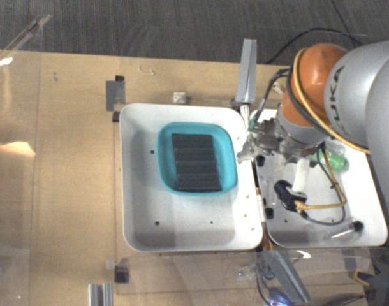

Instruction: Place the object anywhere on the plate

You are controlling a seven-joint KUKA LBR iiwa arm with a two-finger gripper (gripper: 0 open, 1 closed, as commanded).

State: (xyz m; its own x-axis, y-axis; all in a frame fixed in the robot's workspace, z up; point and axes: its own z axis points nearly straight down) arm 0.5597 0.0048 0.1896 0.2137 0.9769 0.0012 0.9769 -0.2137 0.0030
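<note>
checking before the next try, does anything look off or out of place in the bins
Nothing stands out. The teal plate sits flat in the left bin, bearing only its dark ribbed insert. A green object lies in the right bin, partly hidden under the arm.

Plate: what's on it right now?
On the teal plate in the left bin, a dark ribbed insert covers its centre. Nothing else rests there. The arm hangs over the right bin, hiding much of it.

A robotics lab: a grey-and-orange arm [347, 88] over white bins [137, 222] on a wooden bench [54, 203], cables [322, 206] trailing.
</note>
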